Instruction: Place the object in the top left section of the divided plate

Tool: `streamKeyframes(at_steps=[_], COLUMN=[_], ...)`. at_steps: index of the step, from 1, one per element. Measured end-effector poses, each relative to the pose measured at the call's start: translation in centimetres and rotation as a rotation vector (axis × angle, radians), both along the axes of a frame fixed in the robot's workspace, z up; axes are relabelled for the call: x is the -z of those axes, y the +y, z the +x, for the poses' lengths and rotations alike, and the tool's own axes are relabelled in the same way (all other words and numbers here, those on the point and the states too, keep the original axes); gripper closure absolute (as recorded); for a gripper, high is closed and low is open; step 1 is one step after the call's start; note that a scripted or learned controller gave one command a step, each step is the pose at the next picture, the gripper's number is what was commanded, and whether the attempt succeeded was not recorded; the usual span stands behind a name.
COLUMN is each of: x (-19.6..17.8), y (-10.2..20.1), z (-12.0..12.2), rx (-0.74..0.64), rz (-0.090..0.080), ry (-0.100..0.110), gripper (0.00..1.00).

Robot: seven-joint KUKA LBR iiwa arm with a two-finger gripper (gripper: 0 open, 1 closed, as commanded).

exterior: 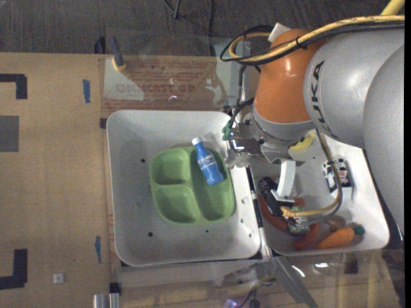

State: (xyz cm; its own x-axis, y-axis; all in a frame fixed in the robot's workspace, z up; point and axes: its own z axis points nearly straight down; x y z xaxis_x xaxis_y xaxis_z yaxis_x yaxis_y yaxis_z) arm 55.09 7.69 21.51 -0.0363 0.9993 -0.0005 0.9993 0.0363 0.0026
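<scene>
One bottle lying on the green plate

I see the blue bottle [207, 162] across the divided plate [186, 201], just left of my gripper [236, 151]. I cannot tell the gripper's state. Right of it, the other bin [376, 210] holds a carrot [337, 237]

The arm [359, 76] enters from the right of the camera view, its grey links filling the upper right. The orange band [286, 76] sits above the wrist. The wrist points downward and leftward. The gripper [234, 147] is positioned at the wrist's lower left end, partly hidden by cabling.
</scene>
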Motion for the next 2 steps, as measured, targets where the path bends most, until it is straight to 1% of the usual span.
streamKeyframes(at_steps=[1, 2], x=[-0.1, 1.4], y=[-4.9, -1.1], z=[-0.6, 1.1], rx=[0.035, -0.067], rz=[0.0, 0.0], ry=[0.005, 0.001], gripper=[1.0, 1.0])
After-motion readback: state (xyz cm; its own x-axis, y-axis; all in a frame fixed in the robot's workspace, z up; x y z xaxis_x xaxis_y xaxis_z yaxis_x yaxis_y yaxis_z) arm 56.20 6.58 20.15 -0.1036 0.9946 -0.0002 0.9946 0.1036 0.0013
